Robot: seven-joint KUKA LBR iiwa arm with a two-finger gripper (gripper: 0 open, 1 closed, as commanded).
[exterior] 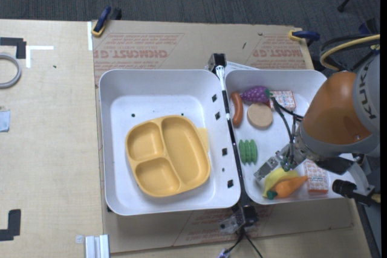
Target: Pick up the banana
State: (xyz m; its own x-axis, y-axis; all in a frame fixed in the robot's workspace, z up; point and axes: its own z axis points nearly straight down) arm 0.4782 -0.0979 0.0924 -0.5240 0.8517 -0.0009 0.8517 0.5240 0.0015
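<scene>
The yellow banana [274,179] lies near the front edge of the right bin [266,77], with an orange carrot [289,186] pressed against its right side. My gripper [276,164] is low in that bin, directly over the banana's upper end and touching or nearly touching it. The arm's orange band [335,115] hides the bin's right part.
The right bin also holds purple grapes [256,93], a sausage [236,109], a round tan slice [260,116], a green pod [247,150] and two small packets [283,98] [317,182]. A yellow divided plate [167,155] lies in the left bin [115,130].
</scene>
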